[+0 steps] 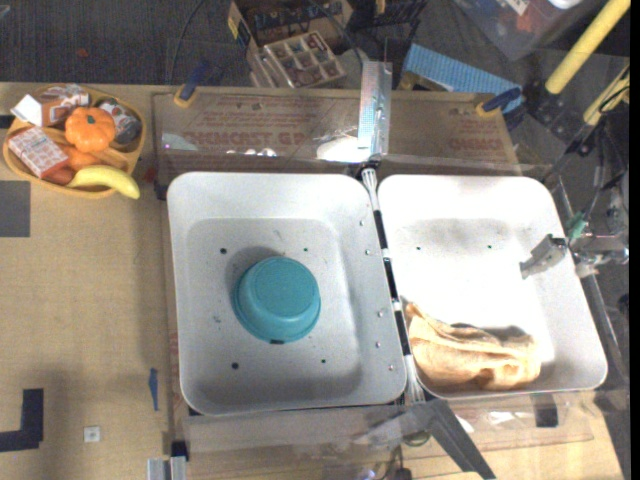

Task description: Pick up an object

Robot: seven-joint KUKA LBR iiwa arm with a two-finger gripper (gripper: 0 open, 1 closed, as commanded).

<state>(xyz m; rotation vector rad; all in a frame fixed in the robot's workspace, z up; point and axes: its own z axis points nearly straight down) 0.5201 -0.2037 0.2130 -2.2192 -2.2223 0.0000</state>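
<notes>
1. White bins sit side by side: left bin (200,218), right bin (470,208).
2. Tan cloth (470,353) lies crumpled in the right bin's near corner.
3. Teal bowl (278,298) rests upside down mid left bin.
4. Gripper (545,256) hangs over the right bin's right side, holding nothing; its opening I cannot tell.
</notes>
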